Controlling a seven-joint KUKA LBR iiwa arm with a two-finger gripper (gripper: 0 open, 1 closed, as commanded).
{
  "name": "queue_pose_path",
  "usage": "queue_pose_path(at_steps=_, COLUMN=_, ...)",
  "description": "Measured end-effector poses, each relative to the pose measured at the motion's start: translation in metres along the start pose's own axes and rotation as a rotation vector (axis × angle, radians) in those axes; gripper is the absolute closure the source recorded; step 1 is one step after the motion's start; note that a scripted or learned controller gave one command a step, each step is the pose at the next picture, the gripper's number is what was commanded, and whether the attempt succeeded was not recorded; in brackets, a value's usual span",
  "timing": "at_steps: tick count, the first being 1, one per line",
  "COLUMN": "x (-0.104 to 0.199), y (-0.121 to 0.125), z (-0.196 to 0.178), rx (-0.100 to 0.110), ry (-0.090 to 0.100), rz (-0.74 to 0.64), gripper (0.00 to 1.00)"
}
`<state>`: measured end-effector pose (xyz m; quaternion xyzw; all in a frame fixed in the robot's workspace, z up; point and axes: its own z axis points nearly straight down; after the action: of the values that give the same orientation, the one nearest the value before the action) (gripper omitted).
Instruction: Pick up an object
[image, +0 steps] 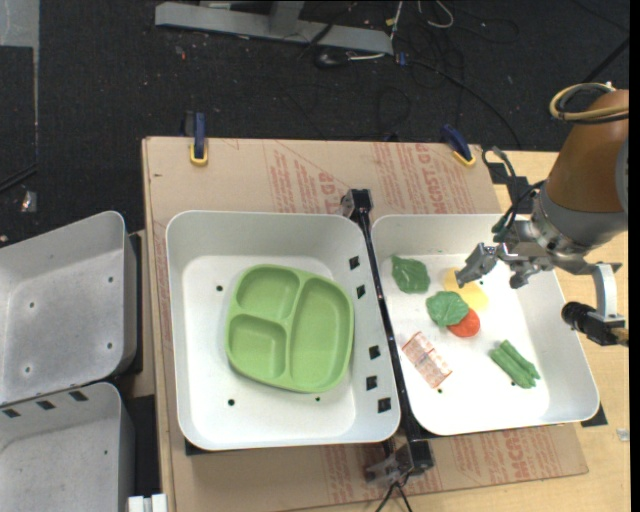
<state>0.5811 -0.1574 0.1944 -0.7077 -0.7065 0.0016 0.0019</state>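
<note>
Now the claw (497, 268) hangs spread wide, holding nothing, over the right bin (560, 400). The yellow toy (474, 296), green leaf (446, 307) and red toy (464, 325) touch, so it might grab two or slip.

Even bright light, soft shadows, sharp img.

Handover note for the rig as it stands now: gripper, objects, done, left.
Gripper: open, nothing between its fingers, hovering over the upper part of the right bin.
Right bin holds: green leafy piece at upper left, second green piece overlapping a yellow item and an orange-red item, pink patterned packet lower left, green bean-like piece lower right.
Left bin: green divided tray.
Done: no pick yet.
Left: descend, close on one object, lift. The yellow and green cluster looks nearest.
</note>
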Motion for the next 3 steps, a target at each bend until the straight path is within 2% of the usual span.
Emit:
queue_pose_path(at_steps=2, x=0.003, y=-0.004, z=0.098, rx=0.000, ry=0.000, rz=0.000, gripper=0.00)
queue_pose_path(at_steps=3, x=0.003, y=-0.003, z=0.084, rx=-0.006, ry=-0.001, rz=0.000, gripper=1.00)
